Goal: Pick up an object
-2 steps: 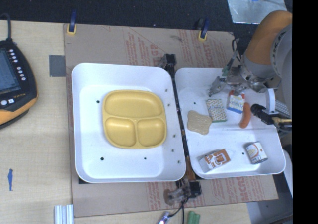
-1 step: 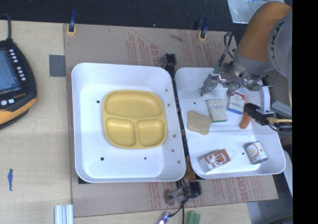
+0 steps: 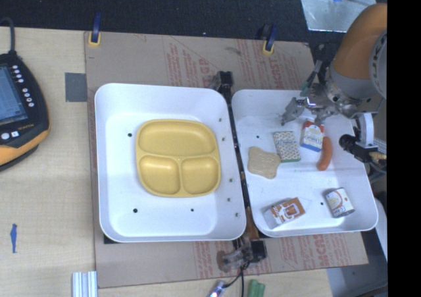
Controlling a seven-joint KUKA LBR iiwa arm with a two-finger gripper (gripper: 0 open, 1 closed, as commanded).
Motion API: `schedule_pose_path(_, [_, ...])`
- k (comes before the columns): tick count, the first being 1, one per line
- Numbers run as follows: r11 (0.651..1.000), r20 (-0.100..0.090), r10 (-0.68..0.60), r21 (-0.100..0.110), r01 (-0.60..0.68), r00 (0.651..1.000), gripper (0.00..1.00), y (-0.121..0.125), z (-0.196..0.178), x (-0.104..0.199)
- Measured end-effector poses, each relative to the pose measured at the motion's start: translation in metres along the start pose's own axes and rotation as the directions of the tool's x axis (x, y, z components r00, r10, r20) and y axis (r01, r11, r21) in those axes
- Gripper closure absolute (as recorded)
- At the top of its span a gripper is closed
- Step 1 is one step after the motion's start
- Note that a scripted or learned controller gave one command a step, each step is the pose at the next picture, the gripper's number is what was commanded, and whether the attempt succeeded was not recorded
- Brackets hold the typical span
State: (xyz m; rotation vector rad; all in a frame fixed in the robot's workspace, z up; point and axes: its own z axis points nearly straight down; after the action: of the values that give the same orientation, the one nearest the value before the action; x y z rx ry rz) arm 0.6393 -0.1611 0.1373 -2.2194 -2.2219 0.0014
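Gripper (image 3: 304, 110) open above the right white bin (image 3: 263, 220), holding nothing.
Its spread fingers hang near the bin's far edge, just beside a small red-and-white carton (image 3: 312, 137) and an orange sausage (image 3: 324, 153); a yellow divided plastic plate (image 3: 177, 157) fills the left bin's (image 3: 115, 216) middle.

The arm (image 3: 358, 52) is grey with a rounded orange band above the wrist, ending in a metallic gripper (image 3: 304, 110) with thin silver fingers.
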Motion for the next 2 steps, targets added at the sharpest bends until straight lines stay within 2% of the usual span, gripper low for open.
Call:
schedule_pose_path(1, [1.000, 0.001, -0.003, 0.003, 0.003, 1.000, 0.00, -0.068, -0.019, 0.043])
schedule_pose_path(2, [1.000, 0.004, -0.004, -0.003, 0.004, 1.000, 0.00, -0.051, 0.042, 0.044])
